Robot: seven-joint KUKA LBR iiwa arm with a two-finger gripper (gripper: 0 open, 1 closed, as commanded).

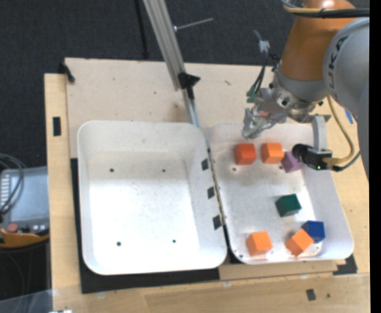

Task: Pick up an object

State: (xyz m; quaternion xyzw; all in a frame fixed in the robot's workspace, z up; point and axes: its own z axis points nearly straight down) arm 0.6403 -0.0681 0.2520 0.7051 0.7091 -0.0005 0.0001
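Note:
My gripper (254, 126) hangs over the far end of the right bin (243, 194), just above and right of an orange-red block (245, 154). Nothing shows between its fingers. A second orange block (273, 152) lies beside the first, with a purple block (290, 162) to its right. Further toward the front sit a dark green block (288, 205), a blue block (314, 229) and two orange blocks (259, 242) (300, 241).
The left bin (145, 194) stands beside the right one on the bench. A slanted aluminium rail (167, 38) reaches down to the bins' shared far corner. A small black device (311, 155) on a cable hangs by the purple block.

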